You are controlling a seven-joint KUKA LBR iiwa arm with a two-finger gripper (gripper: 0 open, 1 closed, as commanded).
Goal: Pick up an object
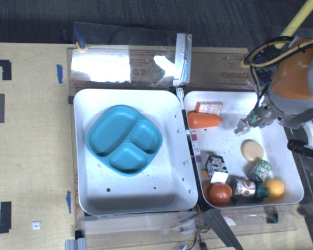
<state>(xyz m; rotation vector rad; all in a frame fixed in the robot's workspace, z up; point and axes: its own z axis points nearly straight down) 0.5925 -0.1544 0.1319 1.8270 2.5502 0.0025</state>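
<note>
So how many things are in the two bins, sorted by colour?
Blue: 1, the divided tray in the left bin.
Orange: 2, the carrot and the orange ball.
Red: 2, the tomato and the red bottle.
Tan: 1, the round disc.
Green: 1, the can.
Other: 2, the small carton and the black-and-white pack.
Total: 9

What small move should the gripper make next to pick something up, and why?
Probably ease the gripper down and slightly toward the round beige piece in the right bin. It sits closest to the fingertips, apart from the other items, so it looks like the easiest grasp.
</note>
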